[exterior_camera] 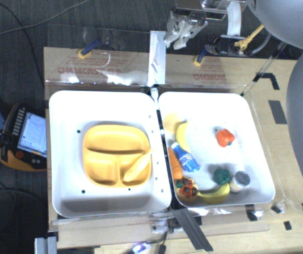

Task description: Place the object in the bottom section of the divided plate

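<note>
Pale yellow wedge-shaped object (137,168): lying inside the yellow divided plate (90,142), in the lower right compartment, leaning toward the plate's right rim. Exact identity unclear; possibly a toy fruit slice. Plate sitting mid-floor in the left bin (61,142); upper and lower left compartments bare.

Gripper (179,36): high at the view's top, beyond the bins' far edge, well apart from plate and object. Open or closed: cannot tell. Nothing seen held.

Right bin (257,142): banana (181,134), blue bottle (186,159), orange-red toy (225,137), a second banana (215,193), other small items, all apart from the plate.

Judged progress: placement looks done, object resting in a bottom section. Left, if anything: confirming it rests free.
</note>
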Robot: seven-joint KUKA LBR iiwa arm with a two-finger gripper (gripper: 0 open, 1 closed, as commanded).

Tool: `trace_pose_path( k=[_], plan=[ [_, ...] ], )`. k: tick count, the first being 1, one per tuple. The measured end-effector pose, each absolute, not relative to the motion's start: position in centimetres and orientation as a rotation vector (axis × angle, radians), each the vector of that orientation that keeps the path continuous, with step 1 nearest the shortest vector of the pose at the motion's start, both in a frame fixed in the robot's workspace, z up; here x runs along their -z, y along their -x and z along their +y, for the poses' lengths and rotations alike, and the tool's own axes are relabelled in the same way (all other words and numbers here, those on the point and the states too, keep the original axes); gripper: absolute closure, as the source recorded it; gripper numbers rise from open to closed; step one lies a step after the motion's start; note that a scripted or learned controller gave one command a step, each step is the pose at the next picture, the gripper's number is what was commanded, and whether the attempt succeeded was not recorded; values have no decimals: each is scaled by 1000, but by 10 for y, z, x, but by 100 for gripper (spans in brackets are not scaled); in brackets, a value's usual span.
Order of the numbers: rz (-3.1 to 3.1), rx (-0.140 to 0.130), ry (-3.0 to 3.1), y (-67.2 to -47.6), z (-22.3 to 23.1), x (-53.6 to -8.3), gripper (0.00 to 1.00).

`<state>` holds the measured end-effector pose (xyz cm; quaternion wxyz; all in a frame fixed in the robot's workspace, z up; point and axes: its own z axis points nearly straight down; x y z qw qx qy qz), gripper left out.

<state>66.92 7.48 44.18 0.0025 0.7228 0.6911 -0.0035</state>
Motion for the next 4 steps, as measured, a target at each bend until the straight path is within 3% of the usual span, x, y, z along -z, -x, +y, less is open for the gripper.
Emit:
trace_pose_path(
  k=[1,2,3,4],
  plan=[
    [1830,8,-2552,-668,129,-345,100],
    [1316,9,-2852,-657,170,-284,100],
    [1313,9,-2852,-657,170,-284,0],
    [674,9,-3069,-589,169,-240,0]
  ],
)
